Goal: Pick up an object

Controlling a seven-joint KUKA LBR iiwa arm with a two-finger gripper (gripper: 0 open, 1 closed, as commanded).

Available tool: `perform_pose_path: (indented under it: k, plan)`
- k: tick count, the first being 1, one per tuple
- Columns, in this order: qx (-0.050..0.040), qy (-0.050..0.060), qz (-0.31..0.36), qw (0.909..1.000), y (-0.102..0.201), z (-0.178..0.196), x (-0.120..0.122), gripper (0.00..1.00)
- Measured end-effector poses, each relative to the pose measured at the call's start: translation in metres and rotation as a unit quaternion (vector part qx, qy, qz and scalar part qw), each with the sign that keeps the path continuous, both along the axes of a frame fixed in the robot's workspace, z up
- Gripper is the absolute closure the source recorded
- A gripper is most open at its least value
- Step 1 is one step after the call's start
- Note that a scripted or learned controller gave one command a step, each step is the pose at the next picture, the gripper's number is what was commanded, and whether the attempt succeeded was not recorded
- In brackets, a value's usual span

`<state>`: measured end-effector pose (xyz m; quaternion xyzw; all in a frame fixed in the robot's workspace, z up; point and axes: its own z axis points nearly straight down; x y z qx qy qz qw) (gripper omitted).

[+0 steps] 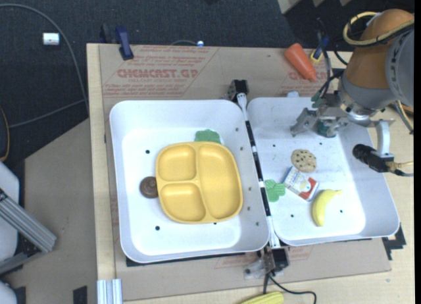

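Right bin [368, 220] holds the candidates: cookie [303, 159], small red-and-white packet [300, 183], banana [323, 206], all loose on the floor of the bin, spaced enough for fingers to drop in around each. Packet and banana are near each other; cookie sits just beyond them, apart.

Hand [318, 122] is at the far end of that bin, beyond the cookie, nothing between the fingers that I can see. Can't tell how wide they're set, too small and cluttered from this angle. Reads as hovering over bare bin floor, not over any item, so I'd judge no grasp is set up yet.

Shapes: cookie is a flat speckled disc, hard to get under. Packet is flat and boxy, glossy. Banana is curved, smooth, thickest of the three, likely the easiest pinch.

A green leaf piece [274, 189] lies right at the divider between bins.

Left bin [125, 125]: yellow three-compartment tray [197, 182], smooth plastic, rounded corners, takes up the middle. Brown disc [148, 187] touching its left edge, another green bit [208, 137] poking out at its far edge.

Orange carrot-like thing [300, 62] lies on the bench [164, 69] beyond the bins, outside the work area.
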<state>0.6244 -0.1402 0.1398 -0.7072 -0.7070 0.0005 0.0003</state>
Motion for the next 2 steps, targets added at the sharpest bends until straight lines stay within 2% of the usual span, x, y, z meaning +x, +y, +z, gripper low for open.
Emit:
perform_pose_path:
  k: [1,2]
  plan:
    - [0.0006,0.0,0.0,1.0,0.013,-0.056,-0.065,0.0]
    - [-0.0008,-0.002,0.0,1.0,-0.029,0.007,-0.015,0.0]
